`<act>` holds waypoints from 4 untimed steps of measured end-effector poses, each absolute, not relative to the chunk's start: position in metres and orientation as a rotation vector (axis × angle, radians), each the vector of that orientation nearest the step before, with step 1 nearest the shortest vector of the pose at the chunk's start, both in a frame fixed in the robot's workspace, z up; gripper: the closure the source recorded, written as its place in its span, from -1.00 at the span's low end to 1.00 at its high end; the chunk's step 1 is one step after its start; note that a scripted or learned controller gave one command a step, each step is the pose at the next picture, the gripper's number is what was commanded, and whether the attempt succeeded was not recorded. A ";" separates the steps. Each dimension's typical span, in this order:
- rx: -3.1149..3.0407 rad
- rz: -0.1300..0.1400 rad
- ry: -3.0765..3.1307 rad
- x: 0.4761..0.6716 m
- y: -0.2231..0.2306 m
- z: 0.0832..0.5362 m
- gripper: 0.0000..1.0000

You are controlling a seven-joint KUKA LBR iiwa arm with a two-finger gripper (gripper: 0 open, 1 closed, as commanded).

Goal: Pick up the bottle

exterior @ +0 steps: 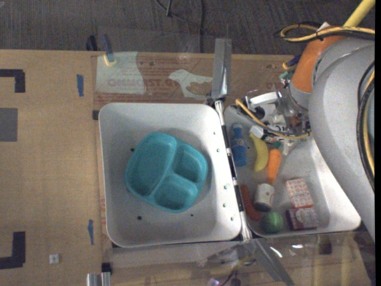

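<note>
You will find the bottle (239, 146), blue, lying along the left wall of the right bin (333, 219), beside the banana (260, 154) and carrot (273, 164). The gripper (280, 119) hangs over that bin's far edge; its state cannot be determined, probably because cables obscure it.

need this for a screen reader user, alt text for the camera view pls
The grey arm's gripper hangs over the far end of the right bin, near a blue bottle, banana, carrot, green ball and small cartons. The left bin holds a teal divided plate.
</note>
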State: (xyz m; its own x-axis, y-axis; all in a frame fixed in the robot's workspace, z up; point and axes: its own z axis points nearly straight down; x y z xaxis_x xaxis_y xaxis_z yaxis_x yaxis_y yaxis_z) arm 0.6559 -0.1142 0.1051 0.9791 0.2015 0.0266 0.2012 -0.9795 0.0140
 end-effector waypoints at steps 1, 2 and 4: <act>3.113 0.059 0.323 0.659 -0.113 0.119 1.00; 3.125 0.001 0.338 0.641 -0.017 0.185 1.00; 3.075 -0.007 0.658 0.593 -0.071 0.195 1.00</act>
State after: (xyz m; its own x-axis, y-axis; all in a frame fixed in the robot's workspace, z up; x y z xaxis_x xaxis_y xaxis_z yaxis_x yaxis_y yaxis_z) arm 0.5927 -0.0710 0.1954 0.9125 0.4091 -0.0039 0.4091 -0.9125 -0.0037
